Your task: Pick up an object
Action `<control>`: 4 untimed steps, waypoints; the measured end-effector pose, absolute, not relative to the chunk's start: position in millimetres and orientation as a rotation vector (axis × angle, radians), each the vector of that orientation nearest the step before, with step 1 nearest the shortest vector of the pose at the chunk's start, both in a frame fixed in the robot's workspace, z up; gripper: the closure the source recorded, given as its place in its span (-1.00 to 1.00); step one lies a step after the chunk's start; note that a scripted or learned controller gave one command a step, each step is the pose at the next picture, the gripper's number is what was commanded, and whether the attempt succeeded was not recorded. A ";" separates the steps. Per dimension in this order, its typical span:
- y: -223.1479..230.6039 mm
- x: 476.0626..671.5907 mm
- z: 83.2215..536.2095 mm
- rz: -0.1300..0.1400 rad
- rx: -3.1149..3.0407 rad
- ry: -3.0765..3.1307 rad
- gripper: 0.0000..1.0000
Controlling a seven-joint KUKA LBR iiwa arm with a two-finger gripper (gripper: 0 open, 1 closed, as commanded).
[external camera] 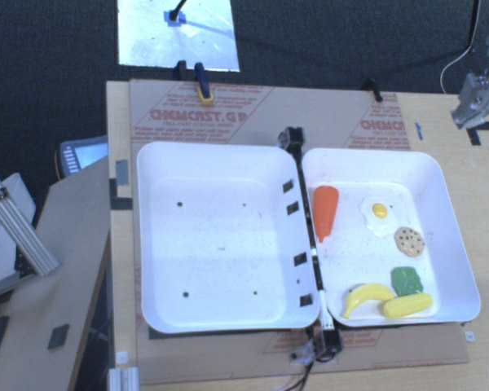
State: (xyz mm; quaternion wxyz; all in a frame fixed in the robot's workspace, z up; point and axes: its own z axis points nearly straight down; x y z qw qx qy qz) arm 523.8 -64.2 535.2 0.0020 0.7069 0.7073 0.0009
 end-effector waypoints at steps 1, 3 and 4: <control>-76.2 542.3 535.0 0.002 2.219 2.218 1.00; -84.4 571.1 535.2 0.002 2.219 2.218 1.00; -93.9 591.4 535.1 0.002 2.219 2.218 1.00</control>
